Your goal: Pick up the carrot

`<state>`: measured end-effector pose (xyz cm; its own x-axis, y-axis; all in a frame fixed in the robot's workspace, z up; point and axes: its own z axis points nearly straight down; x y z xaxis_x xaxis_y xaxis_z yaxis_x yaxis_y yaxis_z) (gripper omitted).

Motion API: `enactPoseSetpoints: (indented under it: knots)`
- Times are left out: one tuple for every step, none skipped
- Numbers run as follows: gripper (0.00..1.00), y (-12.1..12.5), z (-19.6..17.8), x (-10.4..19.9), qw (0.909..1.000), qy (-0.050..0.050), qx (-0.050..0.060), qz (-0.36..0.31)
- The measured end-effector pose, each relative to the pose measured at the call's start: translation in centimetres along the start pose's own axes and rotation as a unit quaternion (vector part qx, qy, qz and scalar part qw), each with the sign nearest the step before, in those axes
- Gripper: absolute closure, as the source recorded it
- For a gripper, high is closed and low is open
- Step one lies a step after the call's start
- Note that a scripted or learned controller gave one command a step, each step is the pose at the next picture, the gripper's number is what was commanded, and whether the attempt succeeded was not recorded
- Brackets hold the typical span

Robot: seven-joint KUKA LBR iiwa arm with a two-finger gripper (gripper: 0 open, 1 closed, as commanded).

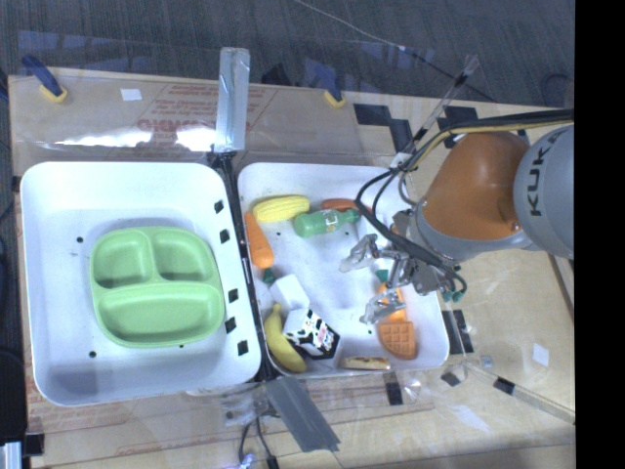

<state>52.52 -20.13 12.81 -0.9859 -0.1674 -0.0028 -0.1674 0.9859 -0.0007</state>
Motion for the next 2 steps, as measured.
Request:
enactPoseSetpoints:
  knots:
    - [0.00,-0.7,3.6,-0.1,0.9956,0.002,-0.001,-0.094]
    - [1.00,-0.5,2.5,-0.3,0.9952,0.001,-0.001,-0.097]
